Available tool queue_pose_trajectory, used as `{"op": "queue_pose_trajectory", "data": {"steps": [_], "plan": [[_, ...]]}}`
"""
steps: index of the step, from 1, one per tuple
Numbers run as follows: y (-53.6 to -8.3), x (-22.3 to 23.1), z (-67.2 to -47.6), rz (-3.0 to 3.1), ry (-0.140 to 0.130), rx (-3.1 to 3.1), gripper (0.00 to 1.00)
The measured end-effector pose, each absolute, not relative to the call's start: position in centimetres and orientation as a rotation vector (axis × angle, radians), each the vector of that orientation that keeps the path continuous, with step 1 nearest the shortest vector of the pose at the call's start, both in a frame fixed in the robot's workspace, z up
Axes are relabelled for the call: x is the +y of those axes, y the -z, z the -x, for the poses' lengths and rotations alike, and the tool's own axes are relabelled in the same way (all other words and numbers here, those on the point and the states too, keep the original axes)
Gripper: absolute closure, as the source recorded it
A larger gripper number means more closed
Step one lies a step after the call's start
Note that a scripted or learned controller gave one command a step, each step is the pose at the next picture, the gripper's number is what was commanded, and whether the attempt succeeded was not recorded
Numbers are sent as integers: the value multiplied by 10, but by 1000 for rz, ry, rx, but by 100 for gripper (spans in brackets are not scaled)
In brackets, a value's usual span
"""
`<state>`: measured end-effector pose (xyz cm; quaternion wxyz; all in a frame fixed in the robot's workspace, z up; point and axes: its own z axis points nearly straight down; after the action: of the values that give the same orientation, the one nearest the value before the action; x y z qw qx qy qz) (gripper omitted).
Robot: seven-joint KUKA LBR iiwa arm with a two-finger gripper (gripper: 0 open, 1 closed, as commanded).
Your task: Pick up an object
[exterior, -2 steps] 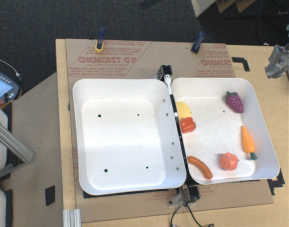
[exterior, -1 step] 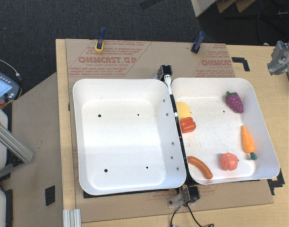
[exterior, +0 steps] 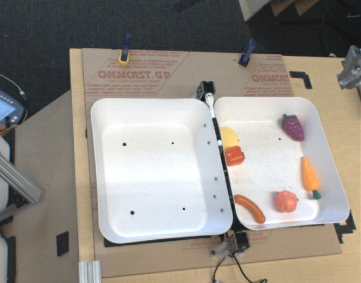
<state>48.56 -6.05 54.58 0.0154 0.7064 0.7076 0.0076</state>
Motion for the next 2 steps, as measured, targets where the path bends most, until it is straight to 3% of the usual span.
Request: {"op": "queue_pose_trajectory", "data": {"steps": [2], "plan": [[-567,-60,-487,-2191,-30,2196,100]]}}
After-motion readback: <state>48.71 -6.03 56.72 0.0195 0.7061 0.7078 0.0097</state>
